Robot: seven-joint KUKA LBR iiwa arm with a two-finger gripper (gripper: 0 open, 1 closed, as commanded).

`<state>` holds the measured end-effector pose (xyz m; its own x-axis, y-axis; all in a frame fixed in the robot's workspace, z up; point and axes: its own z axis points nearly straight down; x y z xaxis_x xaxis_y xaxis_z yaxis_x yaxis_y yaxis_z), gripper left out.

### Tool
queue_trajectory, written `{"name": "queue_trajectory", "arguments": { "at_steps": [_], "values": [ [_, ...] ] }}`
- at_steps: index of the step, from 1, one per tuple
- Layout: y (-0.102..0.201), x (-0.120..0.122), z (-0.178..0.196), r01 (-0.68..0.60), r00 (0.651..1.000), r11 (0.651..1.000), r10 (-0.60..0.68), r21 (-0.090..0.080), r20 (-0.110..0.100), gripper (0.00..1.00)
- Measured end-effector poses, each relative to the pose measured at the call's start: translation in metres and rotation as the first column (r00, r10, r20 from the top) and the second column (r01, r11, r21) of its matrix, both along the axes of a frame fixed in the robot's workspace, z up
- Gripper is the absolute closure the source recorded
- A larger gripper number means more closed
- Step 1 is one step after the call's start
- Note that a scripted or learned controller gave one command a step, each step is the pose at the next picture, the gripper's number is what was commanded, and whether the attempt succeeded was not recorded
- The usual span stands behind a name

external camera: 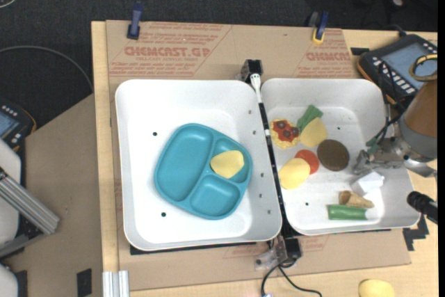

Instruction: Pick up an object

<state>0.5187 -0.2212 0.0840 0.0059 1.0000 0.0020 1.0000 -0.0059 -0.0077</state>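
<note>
Two white bins are sitting side by side; the left bin (132, 149) is holding a blue tray (188, 181) with a yellow piece (227, 163) lying in it. The gripper (379, 158) is hanging over the right bin (361, 97), near a brown disc (333, 154) and white scrap (368, 183); whether its fingers are apart or together, I cannot tell.

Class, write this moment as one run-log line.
tool: over right bin near its right edge | grasp: unclear | blue tray: left bin, holding yellow piece
</note>
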Motion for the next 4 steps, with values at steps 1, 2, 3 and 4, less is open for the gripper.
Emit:
{"name": "queue_trajectory", "arguments": {
  "at_steps": [1,2,3,4],
  "values": [
    [0.031,-0.027,0.179,-0.009,1.000,1.000,0.009,-0.007,0.024,1.00],
    [-0.005,-0.041,0.154,-0.002,1.000,1.000,0.002,-0.002,0.005,1.00],
    [-0.001,-0.042,0.050,-0.005,1.000,1.000,0.005,0.003,-0.003,1.00],
    [-0.006,-0.035,0.023,-0.005,1.000,1.000,0.005,-0.008,0.021,1.00]
  ]
}}
